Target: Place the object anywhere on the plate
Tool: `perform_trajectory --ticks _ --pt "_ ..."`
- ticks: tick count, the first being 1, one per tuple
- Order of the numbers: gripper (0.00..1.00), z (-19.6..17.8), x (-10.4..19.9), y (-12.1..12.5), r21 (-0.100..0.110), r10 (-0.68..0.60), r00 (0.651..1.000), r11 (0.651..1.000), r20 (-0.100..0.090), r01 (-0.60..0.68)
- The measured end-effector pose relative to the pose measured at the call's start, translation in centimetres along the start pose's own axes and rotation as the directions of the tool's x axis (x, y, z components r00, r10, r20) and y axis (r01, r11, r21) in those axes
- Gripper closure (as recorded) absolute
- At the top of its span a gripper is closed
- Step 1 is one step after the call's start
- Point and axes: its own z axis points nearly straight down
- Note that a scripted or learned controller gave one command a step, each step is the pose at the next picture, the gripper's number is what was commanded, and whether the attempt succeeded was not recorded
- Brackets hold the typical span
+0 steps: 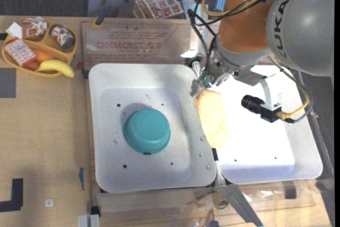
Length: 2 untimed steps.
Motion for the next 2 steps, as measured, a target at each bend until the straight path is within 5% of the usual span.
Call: perform_trajectory --ticks 1,2 --pt "1.0 -0.9 4.5 -0.2 -0.001 -0.389 0.921 0.921 0.001 0.389" --pt "1.0 -1.4 9.5 -0.9 -0.001 -0.717 0.697 0.697 0.001 0.717"
